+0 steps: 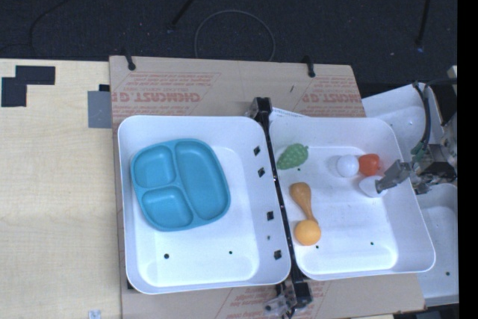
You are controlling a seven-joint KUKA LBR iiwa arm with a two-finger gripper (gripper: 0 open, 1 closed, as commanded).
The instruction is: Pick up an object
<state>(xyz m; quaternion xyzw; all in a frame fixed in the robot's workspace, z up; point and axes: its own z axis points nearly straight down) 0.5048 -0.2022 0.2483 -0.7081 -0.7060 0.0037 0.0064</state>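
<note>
Gripper [390,179] sits at the right rim of the right bin [403,250], reaching in from the view's right edge, with grey arm parts behind it over the bench. I cannot tell whether it is parted or closed; the tip reads as 1 dark grey wedge at this size, and nothing shows clamped in it. The camera view shows 2 white bins side by side, joined by a black divider [272,190]. The left bin [187,273] holds a blue compartment plate [180,183] with 3 sections, well apart from the arm. The right bin carries the candidates for a pick: a white ball [346,165] and an orange-red ball [369,163] touching or nearly touching each other, a small white object [367,187] just beside the gripper tip, a green bumpy toy [293,156] near the divider, and an orange pear-shaped toy [304,214] with a long neck. The relation that matters: the nearest things lie to the view's left of the gripper, with the small white object right at its tip and the 2 balls a little up and left. The pear-shaped toy lies farther, down and left, its long axis running from upper left to lower right. My judgement is that a short reach leftward suits the small white object or the orange-red ball best, though round shapes could roll away.
</note>
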